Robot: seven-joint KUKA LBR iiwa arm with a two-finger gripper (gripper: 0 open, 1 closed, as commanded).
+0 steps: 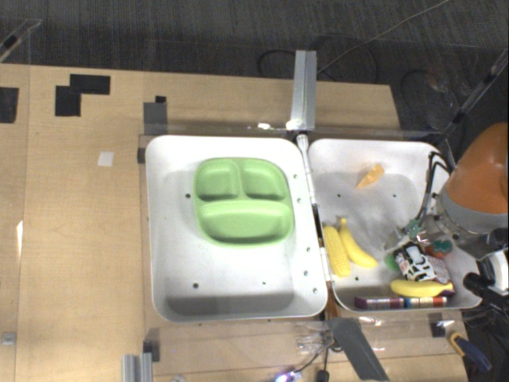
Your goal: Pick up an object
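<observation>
My gripper point(415, 245) is low in the right bin point(350, 153), near its right wall, with the orange-banded wrist point(482, 169) above it. It sits right over a cluster of small items: a black-and-white object point(418, 266) and a green piece point(395, 256). I cannot make out whether anything is held. A yellow banana point(421, 288) lies just in front of the cluster, with a dark marker point(390, 301) along the front wall. A corn cob point(335, 253) and a second yellow banana-like piece point(356, 249) lie at the bin's left side. A small orange piece point(370, 175) rests near the back.
The left bin point(167, 237) holds a green divided plate point(242, 200). A metal post point(305, 86) stands behind the divider between the bins. Cables run over the dark floor at the back right.
</observation>
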